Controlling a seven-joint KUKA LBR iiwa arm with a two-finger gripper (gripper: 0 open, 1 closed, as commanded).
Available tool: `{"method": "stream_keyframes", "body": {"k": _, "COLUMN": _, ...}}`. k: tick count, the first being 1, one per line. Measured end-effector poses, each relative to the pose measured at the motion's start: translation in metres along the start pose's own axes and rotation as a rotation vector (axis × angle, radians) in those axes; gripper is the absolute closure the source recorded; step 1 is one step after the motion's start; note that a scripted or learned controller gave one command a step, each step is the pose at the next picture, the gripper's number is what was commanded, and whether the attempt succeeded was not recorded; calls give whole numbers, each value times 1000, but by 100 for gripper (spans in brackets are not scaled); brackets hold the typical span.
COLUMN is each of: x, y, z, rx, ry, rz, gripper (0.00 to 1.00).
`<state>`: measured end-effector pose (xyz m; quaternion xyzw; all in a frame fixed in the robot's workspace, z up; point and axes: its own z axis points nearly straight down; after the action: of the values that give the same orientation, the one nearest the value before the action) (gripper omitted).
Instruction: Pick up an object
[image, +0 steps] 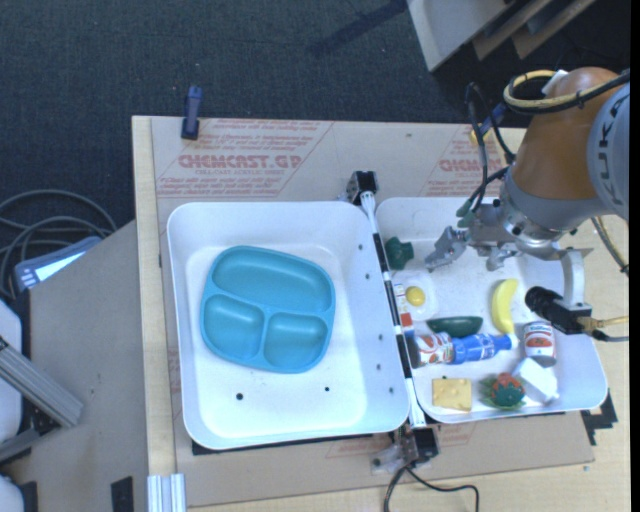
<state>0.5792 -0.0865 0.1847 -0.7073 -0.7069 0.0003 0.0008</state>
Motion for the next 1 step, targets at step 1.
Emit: {"method": "stream_keyframes", "body": {"k": 1, "x": -42, "y": 5, "z": -39, "rx": -4, "ry": -2, "rz": 1, "gripper": 0}}
